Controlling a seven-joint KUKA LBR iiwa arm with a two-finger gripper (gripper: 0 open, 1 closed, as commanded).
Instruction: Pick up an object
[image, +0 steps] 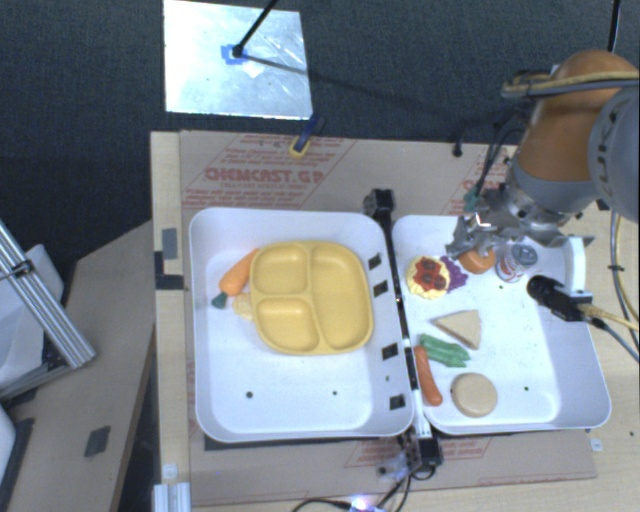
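My gripper (474, 238) hangs over the back of the right bin (580, 380), reaching in from the right. Directly under its tip lies a small orange piece (479, 263); I cannot tell whether they touch. Left of that piece sit a yellow round toy with red topping (428, 277) and a purple bit (455, 272). A small white and red can (516, 262) stands just right of the orange piece. Further forward in this bin are a tan wedge (460, 327), a green bean pod (443, 351), a red-orange sausage (428, 377) and a round tan bun (474, 394).
The left bin (215, 400) holds a yellow divided plate (304, 297) with an orange carrot (236, 274) beside its left edge. A black divider with clips (396, 300) runs between the bins. A shiny sheet (238, 58) lies beyond the bench.
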